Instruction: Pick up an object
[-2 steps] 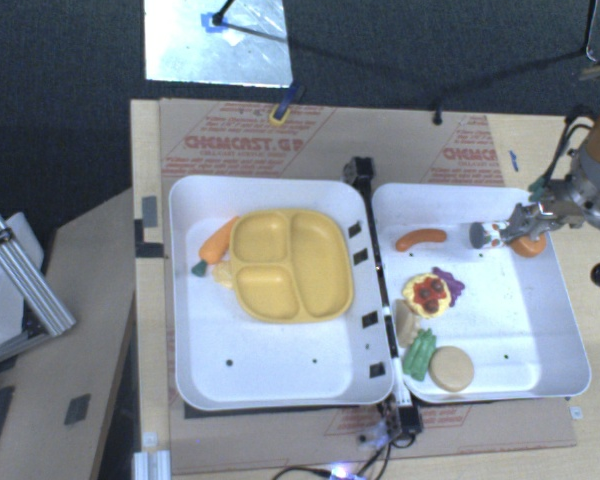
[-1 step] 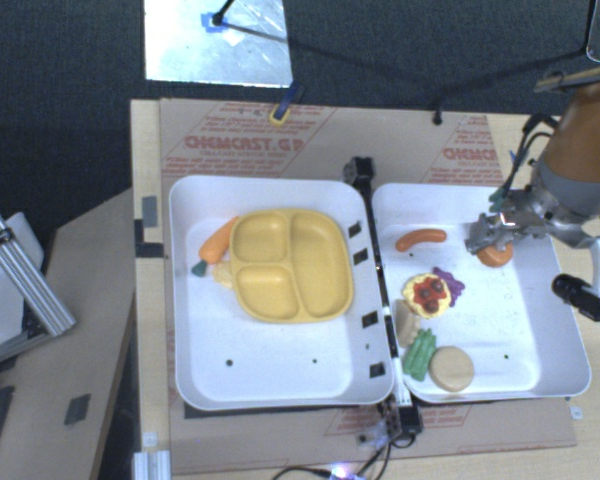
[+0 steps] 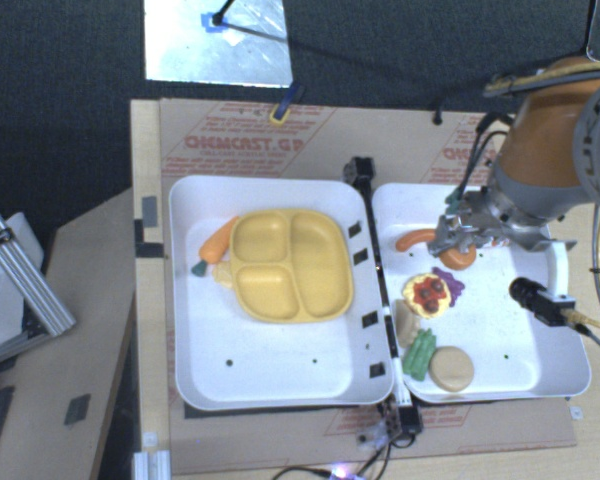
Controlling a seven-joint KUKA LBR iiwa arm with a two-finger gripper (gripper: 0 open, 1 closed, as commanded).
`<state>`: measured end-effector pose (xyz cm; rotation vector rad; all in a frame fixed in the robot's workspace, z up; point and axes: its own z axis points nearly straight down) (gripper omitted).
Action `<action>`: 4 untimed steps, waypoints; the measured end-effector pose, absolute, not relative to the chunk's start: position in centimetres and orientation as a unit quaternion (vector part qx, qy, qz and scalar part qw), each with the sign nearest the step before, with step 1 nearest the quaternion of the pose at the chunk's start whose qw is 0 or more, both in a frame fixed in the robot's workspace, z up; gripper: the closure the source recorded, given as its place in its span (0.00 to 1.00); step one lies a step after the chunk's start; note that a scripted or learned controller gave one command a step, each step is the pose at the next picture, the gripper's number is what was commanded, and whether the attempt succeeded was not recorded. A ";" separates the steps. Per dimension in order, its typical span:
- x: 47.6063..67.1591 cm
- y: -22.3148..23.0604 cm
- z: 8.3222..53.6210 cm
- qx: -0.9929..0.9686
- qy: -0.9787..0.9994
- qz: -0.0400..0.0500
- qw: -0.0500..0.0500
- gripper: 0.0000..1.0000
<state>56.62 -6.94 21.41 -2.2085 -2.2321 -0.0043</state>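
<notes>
We find the end effector (image 3: 458, 236) low over the right bin (image 3: 560, 368), directly above an orange, rounded item (image 3: 460, 259); we cannot tell whether anything is grasped. That orange item lies near the bin's upper middle, partly hidden by the tool, just beside a reddish-orange sausage-shaped piece (image 3: 414, 238); below them sit a yellow disc with red topping (image 3: 427, 294) on something purple, a green piece (image 3: 419, 354) and a tan round bun (image 3: 451, 368). The left bin (image 3: 210, 368) holds a yellow divided plate (image 3: 285, 265) with a carrot (image 3: 217, 241) touching its left edge.
</notes>
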 end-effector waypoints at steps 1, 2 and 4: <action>55.8 -2.0 22.7 -0.703 -0.711 -0.001 0.000 1.00; 54.3 2.4 21.9 -0.704 -0.710 0.000 0.001 1.00; 52.7 10.8 23.5 -0.704 -0.710 -0.001 0.000 1.00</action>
